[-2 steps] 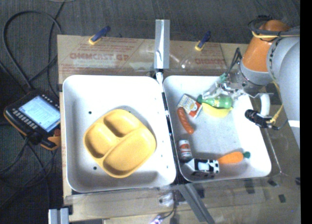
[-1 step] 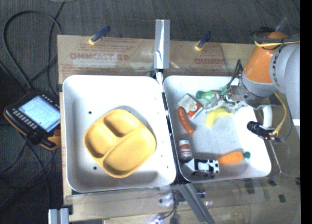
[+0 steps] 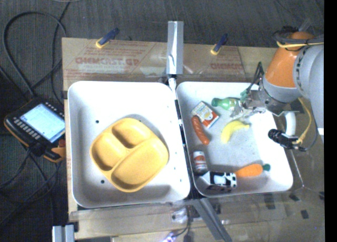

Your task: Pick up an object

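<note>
The bench [image 3: 105,59] carries faded red printing along its 12 o'clock strip, too washed out to read. Two white bins sit on it side by side.

The left bin [image 3: 84,99] holds a yellow tray [image 3: 129,153] with three compartments, lying toward the bin's 6 o'clock side.

The right bin [image 3: 274,180] holds the small things. A banana [image 3: 233,129] lies near the bin's middle, its long axis running from 1 o'clock down to 7 o'clock. Just beside it at 12 o'clock is a green bottle [image 3: 226,102], lying flat with its long axis along 3 to 9 o'clock. A small carton [image 3: 205,114] with a red and white label lies at 9 o'clock of the banana; its writing is too small to read. A sausage [image 3: 200,130] lies below the carton, pointing from 11 to 5 o'clock. A can [image 3: 199,161] stands near the bin's 7 o'clock corner, label unreadable. A black and white box [image 3: 222,180] sits at 6 o'clock. A carrot [image 3: 250,170] lies at 5 o'clock, its green end toward 3 o'clock.

The end effector [image 3: 246,108] hangs at the bin's 1 o'clock part, just above the banana's upper end and beside the bottle. Whether it is released or clenched cannot be told; nothing shows plainly in its grasp.

A handheld screen [image 3: 37,126] lies on the floor at 9 o'clock of the bench.
</note>
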Tool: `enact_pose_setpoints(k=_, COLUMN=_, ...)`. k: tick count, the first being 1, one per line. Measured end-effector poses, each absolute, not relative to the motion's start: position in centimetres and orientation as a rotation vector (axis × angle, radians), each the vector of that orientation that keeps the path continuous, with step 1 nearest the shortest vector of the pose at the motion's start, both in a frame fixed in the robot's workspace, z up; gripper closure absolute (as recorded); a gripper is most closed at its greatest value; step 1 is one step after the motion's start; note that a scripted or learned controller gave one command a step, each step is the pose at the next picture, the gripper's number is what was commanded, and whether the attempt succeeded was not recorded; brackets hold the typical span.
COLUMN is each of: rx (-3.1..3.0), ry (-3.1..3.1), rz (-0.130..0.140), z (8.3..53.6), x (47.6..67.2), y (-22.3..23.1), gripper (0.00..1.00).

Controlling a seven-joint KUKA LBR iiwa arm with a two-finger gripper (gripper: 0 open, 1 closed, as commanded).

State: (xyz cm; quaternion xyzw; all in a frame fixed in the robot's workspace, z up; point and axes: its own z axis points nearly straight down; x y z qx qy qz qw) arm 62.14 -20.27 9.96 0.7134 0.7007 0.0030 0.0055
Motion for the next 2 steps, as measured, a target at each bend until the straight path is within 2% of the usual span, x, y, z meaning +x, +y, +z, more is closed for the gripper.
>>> enact_pose_setpoints(k=1, rx=2.234, ry=2.194, rz=0.009, z=9.9, x=62.1, y=-20.3, gripper=0.0)
enact_pose_setpoints(k=2, rx=2.44, ry=1.964, rz=0.014, z=9.0, x=60.7, y=-19.8, gripper=0.0)
